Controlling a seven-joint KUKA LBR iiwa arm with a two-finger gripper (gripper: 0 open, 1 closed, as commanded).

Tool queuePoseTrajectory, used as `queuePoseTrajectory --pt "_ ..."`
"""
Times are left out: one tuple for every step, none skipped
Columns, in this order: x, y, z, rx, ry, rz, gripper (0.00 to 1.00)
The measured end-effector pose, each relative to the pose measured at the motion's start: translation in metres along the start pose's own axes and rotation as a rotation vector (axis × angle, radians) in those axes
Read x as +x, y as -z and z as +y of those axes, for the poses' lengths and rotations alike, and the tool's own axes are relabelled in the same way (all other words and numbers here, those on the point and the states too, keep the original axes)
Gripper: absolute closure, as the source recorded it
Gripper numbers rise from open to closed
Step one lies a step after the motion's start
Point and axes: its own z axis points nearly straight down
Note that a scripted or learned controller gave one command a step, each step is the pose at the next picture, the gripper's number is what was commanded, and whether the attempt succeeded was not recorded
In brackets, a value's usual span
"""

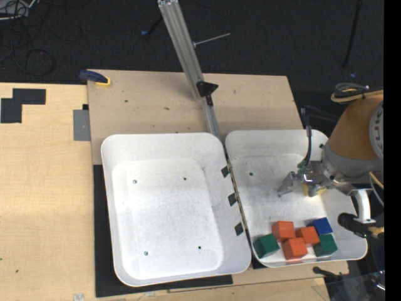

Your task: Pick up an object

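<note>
Arm reaches in from right, gripper [299, 183] low over right bin [266, 149]; fingers' state cannot tell, view poor. Below gripper, clustered blocks: three orange [294, 248], two green [266, 245], one blue [322, 225].

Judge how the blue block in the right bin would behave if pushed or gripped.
The blue block looks rigid and flat-faced, so it would probably slide rather than roll. It sits tight against an orange block and a green block, so a push likely shifts those too.

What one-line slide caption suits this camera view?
Gripper poised over the right bin, above a cluster of orange, green and blue blocks at its near edge.
</note>
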Motion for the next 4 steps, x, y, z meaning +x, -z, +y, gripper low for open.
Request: queuePoseTrajectory --pt "0.001 -0.027 0.002 -0.009 0.0 -0.001 0.0" --pt "0.001 -0.016 0.001 -0.009 -0.006 0.001 1.0" --pt "0.002 0.038 -0.008 -0.011 -0.005 -0.003 1.0" --pt "-0.003 0.093 -0.017 -0.012 -0.008 -0.004 1.0"
